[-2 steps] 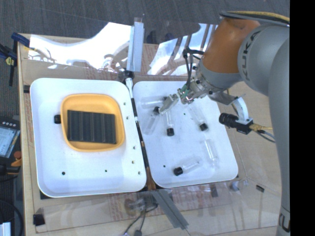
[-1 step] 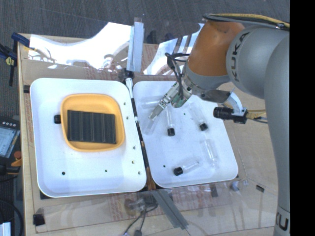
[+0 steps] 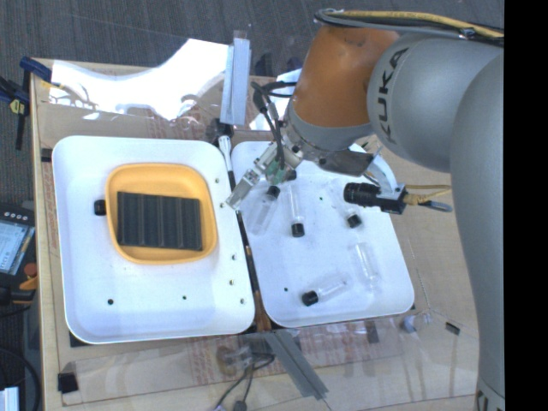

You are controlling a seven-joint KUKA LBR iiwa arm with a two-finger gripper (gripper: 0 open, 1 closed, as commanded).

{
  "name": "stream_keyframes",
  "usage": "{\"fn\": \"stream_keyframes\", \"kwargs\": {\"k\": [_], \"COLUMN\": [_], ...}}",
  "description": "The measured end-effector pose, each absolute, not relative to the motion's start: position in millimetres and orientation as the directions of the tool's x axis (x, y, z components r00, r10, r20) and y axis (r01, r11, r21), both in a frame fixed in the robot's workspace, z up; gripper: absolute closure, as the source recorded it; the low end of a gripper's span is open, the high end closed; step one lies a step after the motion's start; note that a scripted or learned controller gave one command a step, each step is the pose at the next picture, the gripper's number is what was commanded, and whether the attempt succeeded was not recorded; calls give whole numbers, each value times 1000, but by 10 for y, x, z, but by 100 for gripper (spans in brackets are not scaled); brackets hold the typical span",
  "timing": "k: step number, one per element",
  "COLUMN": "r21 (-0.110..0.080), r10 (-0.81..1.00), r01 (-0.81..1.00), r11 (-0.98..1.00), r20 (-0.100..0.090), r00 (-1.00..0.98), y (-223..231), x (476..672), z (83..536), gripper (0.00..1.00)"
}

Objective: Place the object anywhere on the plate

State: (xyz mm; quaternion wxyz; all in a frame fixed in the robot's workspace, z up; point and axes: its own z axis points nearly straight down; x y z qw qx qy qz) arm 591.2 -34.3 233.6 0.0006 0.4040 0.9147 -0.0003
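A yellow plate (image 3: 127, 183) lies in the left white bin (image 3: 86, 298) with a dark ridged rectangular block (image 3: 161, 219) on its middle. My gripper (image 3: 250, 183) hangs over the top-left corner of the right white bin (image 3: 390, 294), close to the wall between the two bins. Several clear vials with black caps lie in the right bin: one (image 3: 294, 213) just right of the gripper, one (image 3: 322, 291) near the front, and a pale one (image 3: 366, 265) at the right. A clear vial (image 3: 262, 217) lies directly under the gripper. I see nothing held in the gripper.
A small black piece (image 3: 100, 206) sits in the left bin beside the plate's left rim. A black cap (image 3: 353, 220) lies mid-right in the right bin. The grey and orange arm (image 3: 402, 75) covers the bin's back right. Cables and brackets lie along the bench front.
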Motion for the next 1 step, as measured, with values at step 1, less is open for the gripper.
{"fn": "stream_keyframes", "kwargs": {"k": [1], "r21": [-3], "r10": [726], "r01": [726], "r11": [687], "r20": [2], "r00": [-687], "y": [570], "x": [5800], "z": [1910], "gripper": [0]}}
